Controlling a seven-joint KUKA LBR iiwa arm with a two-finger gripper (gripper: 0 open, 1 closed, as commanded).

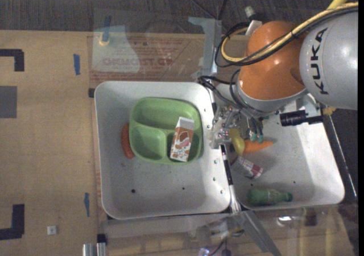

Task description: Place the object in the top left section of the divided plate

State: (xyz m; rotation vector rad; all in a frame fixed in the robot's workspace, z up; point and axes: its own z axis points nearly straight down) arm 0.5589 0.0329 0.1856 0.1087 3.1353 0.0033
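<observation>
Where the right bin (318,181) lies nearest the camera, a green bottle (270,195) rests flat with its label too small to read, and just beyond it sits a small red-and-white packet (250,167) whose print is also illegible. Farther up, the gripper (227,129) hangs at that bin's left rim over a yellow piece (238,144) and an orange carrot (260,145), its fingers lost in clutter, so their spread cannot be told. Left of that bin, the green divided plate (149,114) holds a small carton (182,139) in its lower right section, an orange thing (126,140) touches the plate's left edge, and the arm (324,61) reads KUKA.

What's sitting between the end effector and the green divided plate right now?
In the camera view, the two bins' adjoining rims separate the end effector from the divided plate; the small carton lies in the plate's near section.
</observation>
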